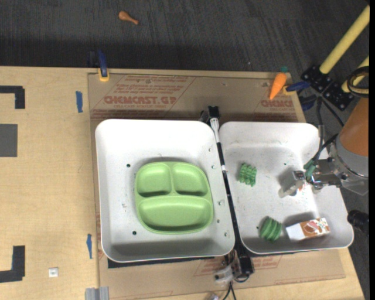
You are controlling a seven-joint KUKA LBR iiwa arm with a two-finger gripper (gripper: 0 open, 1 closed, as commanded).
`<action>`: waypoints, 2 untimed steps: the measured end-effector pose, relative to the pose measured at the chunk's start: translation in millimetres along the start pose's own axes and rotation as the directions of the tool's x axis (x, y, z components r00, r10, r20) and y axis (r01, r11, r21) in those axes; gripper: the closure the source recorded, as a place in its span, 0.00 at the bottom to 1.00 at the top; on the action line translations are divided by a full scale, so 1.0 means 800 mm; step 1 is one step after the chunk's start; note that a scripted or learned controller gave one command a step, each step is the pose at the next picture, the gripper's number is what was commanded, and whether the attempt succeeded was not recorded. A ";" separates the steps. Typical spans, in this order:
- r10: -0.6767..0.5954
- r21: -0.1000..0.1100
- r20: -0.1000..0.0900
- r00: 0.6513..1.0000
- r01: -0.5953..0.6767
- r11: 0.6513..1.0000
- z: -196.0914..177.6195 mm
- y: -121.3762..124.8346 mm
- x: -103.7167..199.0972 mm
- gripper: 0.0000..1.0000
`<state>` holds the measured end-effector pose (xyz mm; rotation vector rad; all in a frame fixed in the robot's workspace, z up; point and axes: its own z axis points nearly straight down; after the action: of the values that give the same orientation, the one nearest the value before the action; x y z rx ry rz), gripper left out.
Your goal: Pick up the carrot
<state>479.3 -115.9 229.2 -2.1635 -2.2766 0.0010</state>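
The carrot (278, 86) is small and orange with a green top. It lies on the brown board behind the right bin (263, 137), beside a blue clamp. My gripper (291, 181) reaches in from the right and hangs low over the middle right of the right bin, well in front of the carrot. Nothing shows clearly in its grasp.
In the right bin lie a ridged green piece (248, 174), a round green piece (270, 228) and a small carton (307, 228) at the front. The left bin (117, 140) bears a green divided plate (173, 195). An orange item (128, 17) lies on the dark floor behind.
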 end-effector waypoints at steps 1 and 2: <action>0.265 0.002 -0.001 0.964 -0.265 0.964 0.110 0.001 0.027 0.00; -0.211 -0.007 -0.002 0.978 0.211 0.977 0.174 0.002 -0.026 0.00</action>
<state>482.2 -136.9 89.8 -1.9113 -2.4950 -0.0098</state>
